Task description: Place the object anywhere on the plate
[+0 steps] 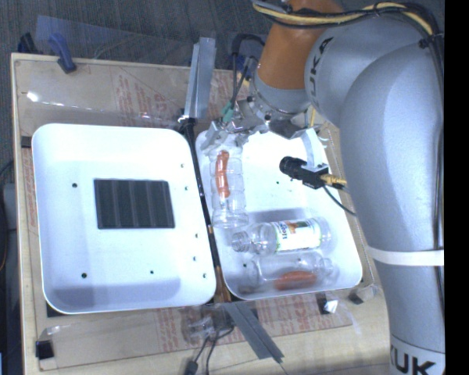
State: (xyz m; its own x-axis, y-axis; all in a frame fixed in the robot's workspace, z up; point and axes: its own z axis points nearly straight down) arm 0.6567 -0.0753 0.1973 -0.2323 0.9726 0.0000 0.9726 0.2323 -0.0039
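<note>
Left bin: shallow white plastic tray with rounded corners, on the wooden bench. In its middle lies a dark grey rectangular ribbed plate, flat on the bin floor, well apart from every wall.

Right bin: second shallow white tray, just beside the first, their long edges touching or nearly so. It holds three clear plastic bottles. One clear bottle with an orange strip inside lies lengthwise along the bin's left wall, its far end reaching up toward the gripper. A second clear bottle with a white, green and orange label lies crosswise in the near half of the bin, cap end to the left. A third clear bottle with an orange patch lies crosswise against the near wall, just beside the labelled one. All three are in the right bin, well apart from the plate.

Gripper: low over the far left corner of the right bin, at the far end of the orange-strip bottle. Fingers are lost among clear plastic, cables and glare; cannot tell whether they stand apart or together, nor whether they touch or hold the bottle.

Right of the gripper: the orange wrist band, then the bulky grey arm covering the right side of the scene. A small black cylindrical fitting with a brass tip hangs over the far right part of the bin.
</note>
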